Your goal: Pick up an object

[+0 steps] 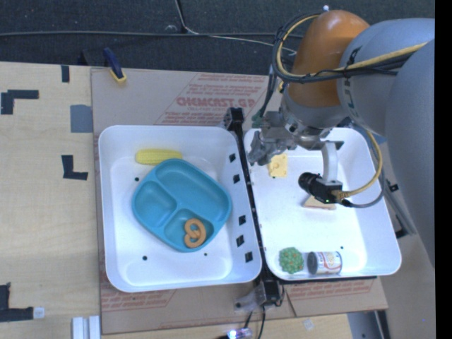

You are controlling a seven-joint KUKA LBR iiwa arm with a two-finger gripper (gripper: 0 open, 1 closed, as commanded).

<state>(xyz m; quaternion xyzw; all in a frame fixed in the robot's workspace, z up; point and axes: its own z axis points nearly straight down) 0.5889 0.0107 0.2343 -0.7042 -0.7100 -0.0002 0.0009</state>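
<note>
The gripper [272, 152] is hovering over the right bin [374, 242], seemingly pinching a yellow cheese piece [279, 166] at its tips, though the hold is hard to confirm. A can [325, 262] is lying near the front rim.

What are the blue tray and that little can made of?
The blue tray looks like moulded plastic: one even matte colour, rounded edges, compartments pressed in. The little can seems metal with a printed label, judging by its silvery shiny end, though it is too small to be sure.
</note>
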